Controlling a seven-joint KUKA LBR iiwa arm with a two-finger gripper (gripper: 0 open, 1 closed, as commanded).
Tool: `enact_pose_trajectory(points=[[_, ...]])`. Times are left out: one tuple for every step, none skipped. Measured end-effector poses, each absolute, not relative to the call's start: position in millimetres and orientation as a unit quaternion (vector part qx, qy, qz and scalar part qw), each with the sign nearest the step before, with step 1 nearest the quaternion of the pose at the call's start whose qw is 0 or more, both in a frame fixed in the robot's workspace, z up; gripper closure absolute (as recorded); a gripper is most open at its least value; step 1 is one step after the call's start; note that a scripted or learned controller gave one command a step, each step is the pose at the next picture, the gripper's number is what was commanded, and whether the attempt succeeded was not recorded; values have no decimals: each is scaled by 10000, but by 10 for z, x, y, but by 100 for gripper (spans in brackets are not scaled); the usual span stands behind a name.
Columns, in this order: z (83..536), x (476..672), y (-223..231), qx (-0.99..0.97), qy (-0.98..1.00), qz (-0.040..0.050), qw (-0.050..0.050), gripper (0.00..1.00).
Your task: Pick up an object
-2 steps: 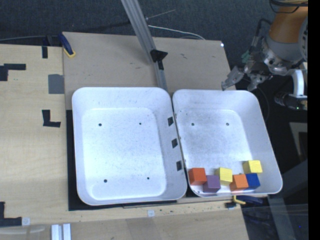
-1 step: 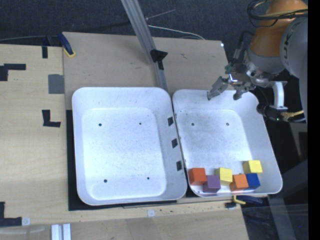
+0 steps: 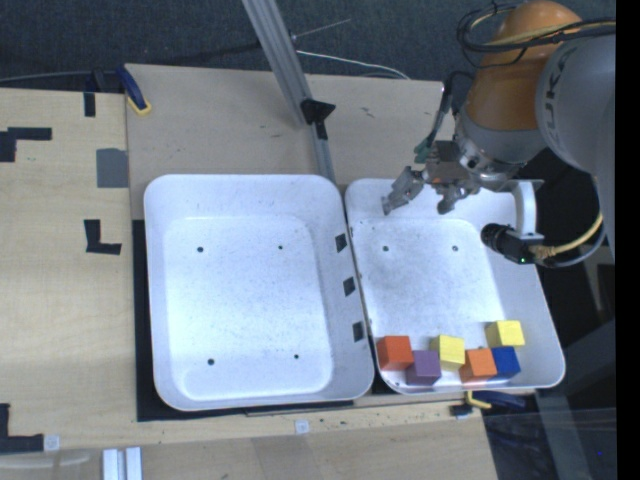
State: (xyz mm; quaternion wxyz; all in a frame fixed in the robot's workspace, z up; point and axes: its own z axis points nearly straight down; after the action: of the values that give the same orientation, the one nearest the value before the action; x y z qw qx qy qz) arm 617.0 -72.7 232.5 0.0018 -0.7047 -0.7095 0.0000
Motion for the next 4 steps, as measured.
enact_pose_trajectory(points=[[2134, 5521, -352, -7062, -7080, 21, 32, 0], [2055, 5635, 227, -7045, -7097, 3, 16, 0], [1906, 6007, 54, -7066, -7076, 5, 4, 0], [1915, 6019, 620, -7044, -7098, -1, 13, 0]])
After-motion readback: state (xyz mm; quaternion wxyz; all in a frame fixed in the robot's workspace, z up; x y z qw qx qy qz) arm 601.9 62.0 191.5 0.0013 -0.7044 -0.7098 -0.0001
